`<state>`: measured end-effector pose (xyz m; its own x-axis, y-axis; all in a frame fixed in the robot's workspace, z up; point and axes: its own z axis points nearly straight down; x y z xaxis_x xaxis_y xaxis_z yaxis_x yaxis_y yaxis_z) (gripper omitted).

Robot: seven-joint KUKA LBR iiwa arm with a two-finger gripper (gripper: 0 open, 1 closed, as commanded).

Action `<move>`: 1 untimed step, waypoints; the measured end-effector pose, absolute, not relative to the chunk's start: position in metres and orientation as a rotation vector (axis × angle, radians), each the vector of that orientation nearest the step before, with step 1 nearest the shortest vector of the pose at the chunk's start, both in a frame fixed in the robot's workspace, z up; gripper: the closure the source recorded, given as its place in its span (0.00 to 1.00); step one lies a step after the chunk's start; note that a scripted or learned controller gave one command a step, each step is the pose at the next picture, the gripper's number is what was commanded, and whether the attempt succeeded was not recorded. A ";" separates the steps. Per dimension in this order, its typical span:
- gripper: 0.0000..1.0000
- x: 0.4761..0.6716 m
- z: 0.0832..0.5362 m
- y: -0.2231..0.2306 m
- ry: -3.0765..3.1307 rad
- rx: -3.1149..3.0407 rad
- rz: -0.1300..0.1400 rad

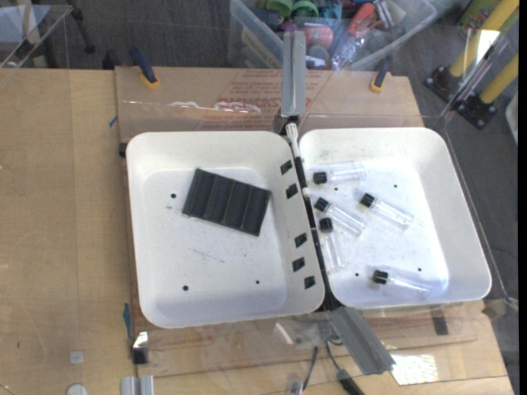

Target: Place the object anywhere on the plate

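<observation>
Nearest me, low in the right white bin (461, 220), a clear plastic vial with a black cap (401, 281) lies among several like it. Left of centre, the dark ribbed rectangular plate (226, 202) sits bare in the left white bin (148, 245). I judge nothing is placed yet; about the jaws I cannot tell.

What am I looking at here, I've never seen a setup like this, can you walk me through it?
This is one camera fixed above a workbench, looking down at a slant. A robot arm normally reaches in from the right. On the wooden bench sit two shallow white bins side by side. The left bin holds a dark ribbed plate, lying flat. The right bin holds several clear tubes with black caps, such as one near the middle and another toward the front. Behind the bins stands a clear tub of colourful toys. Nothing is being held.
</observation>
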<state>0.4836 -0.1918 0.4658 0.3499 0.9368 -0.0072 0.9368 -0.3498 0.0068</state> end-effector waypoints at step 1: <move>0.00 0.484 0.466 -0.191 1.787 2.573 -0.003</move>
<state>0.4837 -0.1914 0.4656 0.3493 0.9370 -0.0070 0.9370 -0.3492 0.0064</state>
